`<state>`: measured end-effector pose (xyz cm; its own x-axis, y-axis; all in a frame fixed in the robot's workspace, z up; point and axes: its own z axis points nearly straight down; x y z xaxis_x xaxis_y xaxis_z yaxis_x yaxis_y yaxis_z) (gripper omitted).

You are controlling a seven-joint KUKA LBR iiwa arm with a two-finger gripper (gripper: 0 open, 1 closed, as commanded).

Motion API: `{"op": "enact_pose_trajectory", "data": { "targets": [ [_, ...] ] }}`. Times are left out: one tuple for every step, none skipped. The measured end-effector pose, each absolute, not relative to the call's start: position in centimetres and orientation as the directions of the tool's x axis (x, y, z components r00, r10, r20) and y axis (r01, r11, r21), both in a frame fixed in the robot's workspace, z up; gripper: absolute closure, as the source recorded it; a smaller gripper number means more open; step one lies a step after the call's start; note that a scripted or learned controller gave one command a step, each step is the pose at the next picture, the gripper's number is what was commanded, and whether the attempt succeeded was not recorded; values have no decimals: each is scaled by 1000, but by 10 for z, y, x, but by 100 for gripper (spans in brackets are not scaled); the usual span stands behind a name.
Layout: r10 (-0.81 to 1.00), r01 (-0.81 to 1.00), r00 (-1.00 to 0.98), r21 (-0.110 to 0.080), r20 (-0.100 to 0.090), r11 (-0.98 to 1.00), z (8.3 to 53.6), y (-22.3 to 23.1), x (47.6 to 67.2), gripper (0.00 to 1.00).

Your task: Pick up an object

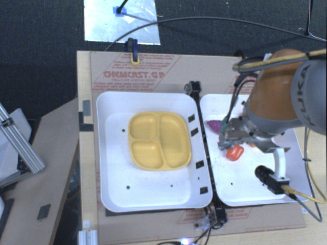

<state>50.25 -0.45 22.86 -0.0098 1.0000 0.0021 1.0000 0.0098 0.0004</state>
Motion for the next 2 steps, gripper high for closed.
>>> {"op": "enact_pose_trajectory", "data": {
  "targets": [
    [1000, 1000, -10, 0, 2, 10, 217, 48, 504, 100],
    [1000, 1000, -11, 1, 2, 11, 210, 107, 508, 100]
  ]
}}
